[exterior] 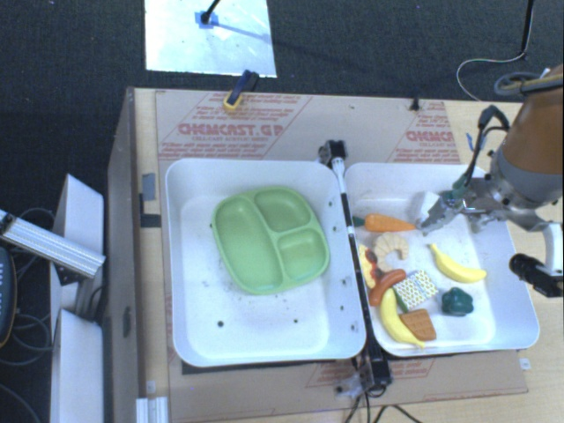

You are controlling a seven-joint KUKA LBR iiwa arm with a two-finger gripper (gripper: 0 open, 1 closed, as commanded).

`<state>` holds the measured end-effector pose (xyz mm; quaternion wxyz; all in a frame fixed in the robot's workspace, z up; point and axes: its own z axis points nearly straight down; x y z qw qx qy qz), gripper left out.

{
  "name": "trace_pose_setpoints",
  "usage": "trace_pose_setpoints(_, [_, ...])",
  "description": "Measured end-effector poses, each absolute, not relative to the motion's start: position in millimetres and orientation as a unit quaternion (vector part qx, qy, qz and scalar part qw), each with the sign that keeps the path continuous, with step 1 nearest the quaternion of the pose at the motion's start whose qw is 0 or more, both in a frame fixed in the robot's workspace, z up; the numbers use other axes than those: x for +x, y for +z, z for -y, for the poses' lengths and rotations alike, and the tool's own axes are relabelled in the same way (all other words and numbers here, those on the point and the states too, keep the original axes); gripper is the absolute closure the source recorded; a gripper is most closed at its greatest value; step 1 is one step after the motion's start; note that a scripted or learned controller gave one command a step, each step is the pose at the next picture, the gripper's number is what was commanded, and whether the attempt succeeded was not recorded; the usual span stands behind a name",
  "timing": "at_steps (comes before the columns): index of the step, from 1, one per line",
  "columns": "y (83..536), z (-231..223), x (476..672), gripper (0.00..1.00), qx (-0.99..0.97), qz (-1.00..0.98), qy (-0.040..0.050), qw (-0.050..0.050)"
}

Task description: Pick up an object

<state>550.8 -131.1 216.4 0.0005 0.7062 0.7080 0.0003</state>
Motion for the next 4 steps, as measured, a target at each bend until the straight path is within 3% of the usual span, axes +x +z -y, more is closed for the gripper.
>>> trace_pose_setpoints(1, [89, 145, 583.1, 0.0, 0.707, -0.707, 0.0032, 0.005])
trace_pose_setpoints(2, [90, 120, 634.5, 0.0, 0.706, -0.708, 0.0042, 0.005])
trace_pose_setpoints(3, [88, 112, 660.5, 0.0, 0.711, -0.703, -0.0192, -0.015])
trace_pose_setpoints(4, [88, 110, 660.2, 0.0, 0.711, -0.703, -0.0204, -0.012])
